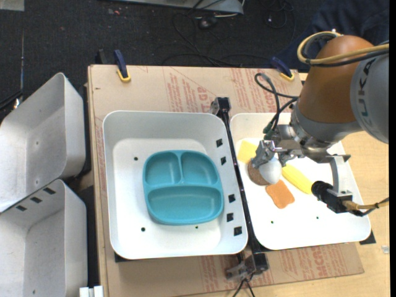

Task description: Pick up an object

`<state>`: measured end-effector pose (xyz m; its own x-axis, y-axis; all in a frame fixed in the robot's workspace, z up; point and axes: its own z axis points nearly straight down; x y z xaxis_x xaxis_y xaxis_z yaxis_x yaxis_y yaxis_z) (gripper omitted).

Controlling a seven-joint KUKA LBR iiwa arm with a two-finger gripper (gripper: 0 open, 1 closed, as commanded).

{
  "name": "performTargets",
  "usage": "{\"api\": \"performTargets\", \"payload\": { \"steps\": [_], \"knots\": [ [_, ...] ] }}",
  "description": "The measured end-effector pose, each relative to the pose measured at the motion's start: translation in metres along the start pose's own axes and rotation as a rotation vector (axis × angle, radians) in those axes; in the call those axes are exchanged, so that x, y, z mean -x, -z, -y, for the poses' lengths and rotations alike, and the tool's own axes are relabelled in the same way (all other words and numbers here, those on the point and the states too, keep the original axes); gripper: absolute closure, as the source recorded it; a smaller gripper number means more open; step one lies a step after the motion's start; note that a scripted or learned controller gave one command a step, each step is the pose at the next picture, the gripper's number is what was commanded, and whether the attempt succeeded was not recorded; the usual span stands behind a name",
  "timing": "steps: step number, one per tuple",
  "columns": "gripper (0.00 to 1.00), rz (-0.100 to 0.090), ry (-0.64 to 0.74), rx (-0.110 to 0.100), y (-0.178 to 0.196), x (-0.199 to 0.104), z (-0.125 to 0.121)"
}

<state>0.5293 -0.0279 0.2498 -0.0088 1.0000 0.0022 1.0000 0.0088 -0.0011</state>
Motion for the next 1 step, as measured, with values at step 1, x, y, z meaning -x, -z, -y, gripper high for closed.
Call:
{"api": "performTargets", "payload": {
  "steps": [1],
  "knots": [
    [1.0,0.001,-0.001,0.002,0.0054,-0.0538,-0.0002]
  ]
}}
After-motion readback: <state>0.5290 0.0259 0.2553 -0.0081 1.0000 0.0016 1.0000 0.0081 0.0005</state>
